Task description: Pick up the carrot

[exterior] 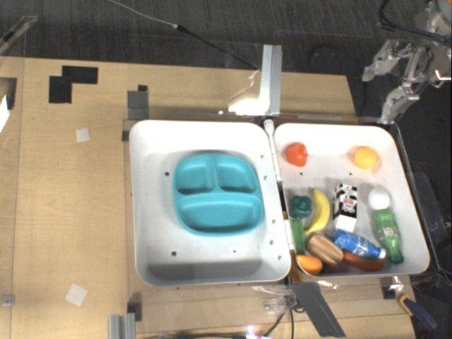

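On the desk (63, 210), my right bin (321, 136) holds the carrot (308, 263) at its near-left corner, beside the hot dog bun. My tool (399, 83) hangs open and empty beyond the far-right corner, diagonally opposite.

Two white bins (152, 210) sit side by side. One blue plate (215, 193) lies in the left. The right holds one tomato (296, 154), one banana (319, 212), two bottles (387, 233) and one milk carton (345, 205).
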